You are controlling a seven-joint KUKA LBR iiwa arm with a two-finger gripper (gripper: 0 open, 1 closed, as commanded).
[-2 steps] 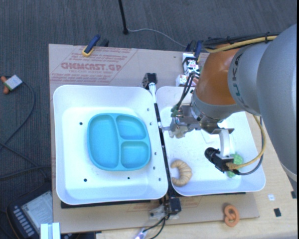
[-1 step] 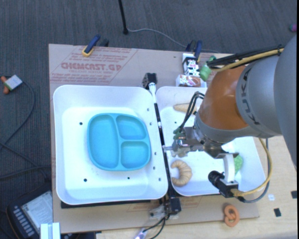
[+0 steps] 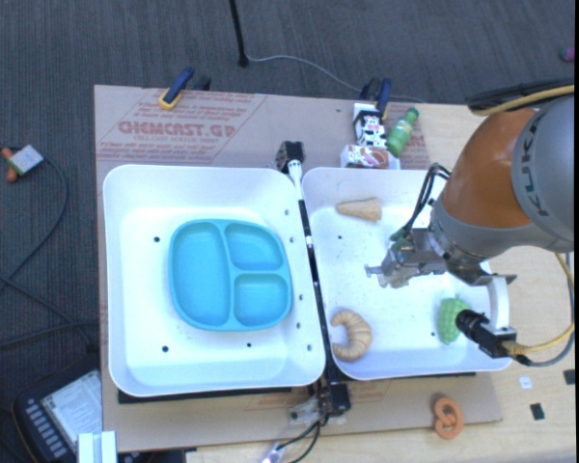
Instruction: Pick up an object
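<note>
In the right bin [image 3: 405,186] lie three objects: a tan cone-shaped pastry [image 3: 360,209] near the back, a curled croissant [image 3: 351,333] at the front left, and a green leafy piece [image 3: 451,319] at the front right. My gripper [image 3: 398,269] hangs over the middle of this bin, between the three, touching none that I can see. Nothing shows between its fingers. The grey arm with its orange band [image 3: 497,177] comes in from the right.
The left bin [image 3: 135,201] holds a blue divided plate [image 3: 232,274]. Behind the bins stand a green bottle [image 3: 400,131] and a small carton [image 3: 369,143] on the cardboard. An orange ring [image 3: 448,416] lies in front of the right bin. Black clamps sit between the bins.
</note>
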